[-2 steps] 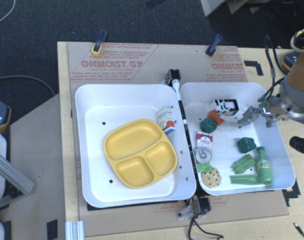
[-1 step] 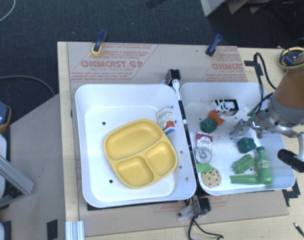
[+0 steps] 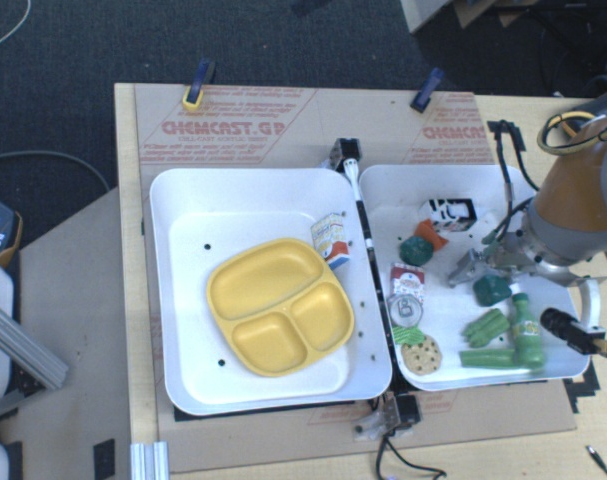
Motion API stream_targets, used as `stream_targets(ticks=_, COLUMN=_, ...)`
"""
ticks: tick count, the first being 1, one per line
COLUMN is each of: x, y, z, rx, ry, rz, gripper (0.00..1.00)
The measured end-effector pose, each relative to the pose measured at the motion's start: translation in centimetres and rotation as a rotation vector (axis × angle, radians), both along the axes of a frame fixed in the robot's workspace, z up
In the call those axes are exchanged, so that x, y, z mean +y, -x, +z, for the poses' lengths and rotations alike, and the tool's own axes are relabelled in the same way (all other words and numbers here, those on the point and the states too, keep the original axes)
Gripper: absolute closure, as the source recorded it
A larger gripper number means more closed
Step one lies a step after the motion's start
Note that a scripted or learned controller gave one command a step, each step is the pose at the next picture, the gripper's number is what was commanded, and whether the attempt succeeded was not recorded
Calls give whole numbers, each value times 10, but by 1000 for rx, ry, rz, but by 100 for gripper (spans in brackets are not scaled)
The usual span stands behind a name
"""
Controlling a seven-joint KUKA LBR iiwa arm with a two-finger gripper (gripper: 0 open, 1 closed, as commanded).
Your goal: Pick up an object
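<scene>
Bench carries two bins; gripper (image 3: 470, 266) low in right bin (image 3: 383, 183) beside teal toy (image 3: 492, 290), lined up for grasp; finger state unclear.

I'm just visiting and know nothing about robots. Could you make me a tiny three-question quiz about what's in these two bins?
1. True or false: the yellow divided plate lies in the left bin.
2. Multiple choice: where is the round cookie? A) on the yellow plate; B) near the front left corner of the right bin; C) outside both bins.
3. Fill in: the tool hovers over the ____ bin, close to a dark green object.

Key: 1 true; 2 B; 3 right.
</scene>
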State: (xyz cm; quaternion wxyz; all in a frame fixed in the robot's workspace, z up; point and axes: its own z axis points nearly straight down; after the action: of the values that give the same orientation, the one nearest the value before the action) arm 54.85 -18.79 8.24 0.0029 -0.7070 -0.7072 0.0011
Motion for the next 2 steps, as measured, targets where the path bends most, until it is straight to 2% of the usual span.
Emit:
stream_targets(ticks=1, x=-1, y=-1, z=13, rx=-6, ry=2, rz=-1, gripper=100)
stream_targets(ticks=2, x=-2, y=-7, z=57, rx=-12, ry=5, rz=0, gripper=100)
